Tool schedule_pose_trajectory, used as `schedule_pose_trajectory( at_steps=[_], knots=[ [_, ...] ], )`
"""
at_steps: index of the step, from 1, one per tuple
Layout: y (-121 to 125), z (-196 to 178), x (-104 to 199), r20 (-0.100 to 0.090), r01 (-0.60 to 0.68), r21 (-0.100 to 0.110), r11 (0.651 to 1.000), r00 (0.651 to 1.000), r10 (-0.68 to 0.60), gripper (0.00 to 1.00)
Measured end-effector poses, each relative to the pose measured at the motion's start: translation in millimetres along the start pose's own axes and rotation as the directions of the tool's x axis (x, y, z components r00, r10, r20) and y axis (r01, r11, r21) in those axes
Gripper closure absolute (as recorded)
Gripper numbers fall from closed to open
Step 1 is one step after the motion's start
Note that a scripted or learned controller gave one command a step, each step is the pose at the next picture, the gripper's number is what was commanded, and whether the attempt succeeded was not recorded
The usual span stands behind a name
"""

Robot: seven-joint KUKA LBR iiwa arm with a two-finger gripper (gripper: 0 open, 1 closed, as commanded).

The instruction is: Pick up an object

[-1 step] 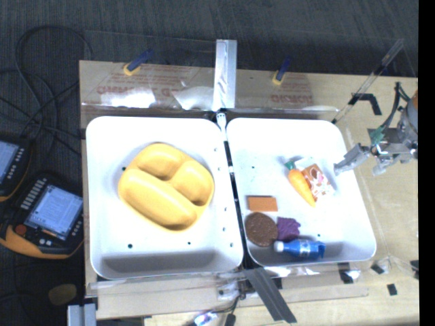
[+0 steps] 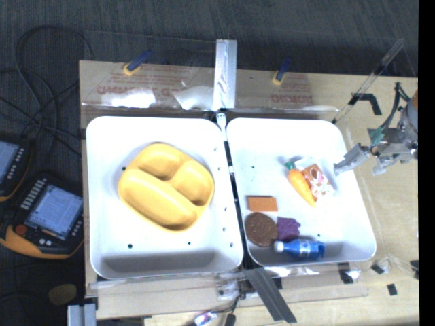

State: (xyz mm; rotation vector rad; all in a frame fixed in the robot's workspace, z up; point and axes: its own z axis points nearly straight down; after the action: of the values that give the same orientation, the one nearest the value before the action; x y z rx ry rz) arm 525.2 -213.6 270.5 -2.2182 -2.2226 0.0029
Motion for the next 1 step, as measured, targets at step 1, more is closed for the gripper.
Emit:
schedule_pose_trajectory(
  at_steps=[1],
  knots=[
    [23.7, 93.4, 35.8, 0.000, 0.121, 0.000, 0.993, 0.993, -0.121, 0.00]
  ],
)
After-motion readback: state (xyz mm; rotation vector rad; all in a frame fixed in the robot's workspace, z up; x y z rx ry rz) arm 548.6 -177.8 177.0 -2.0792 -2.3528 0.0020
